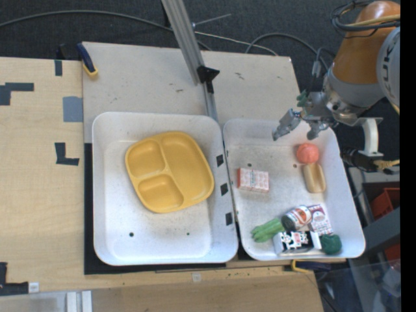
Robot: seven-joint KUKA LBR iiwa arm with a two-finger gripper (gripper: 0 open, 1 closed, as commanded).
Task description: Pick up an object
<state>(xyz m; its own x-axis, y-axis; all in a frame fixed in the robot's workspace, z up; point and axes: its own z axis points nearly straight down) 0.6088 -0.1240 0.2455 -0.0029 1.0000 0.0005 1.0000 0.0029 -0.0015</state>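
My gripper (300, 128) hangs over the far edge of the right bin (260, 135), fingers spread open with nothing between them. Just below and right of it lies an orange-red ball (308, 153), and beneath that a tan hot-dog bun (314, 177). A small pink-and-white box (253, 180) rests near the bin's middle. At the near end sit a green vegetable (266, 230), a can (298, 218), a black-and-white carton (296, 241) and a dark green item (331, 243).
The left bin (110, 239) holds a yellow divided plate (169, 171). A metal pole (185, 34) slants in from the top to the gap between the bins. Cables lie on the dark floor behind the bench.
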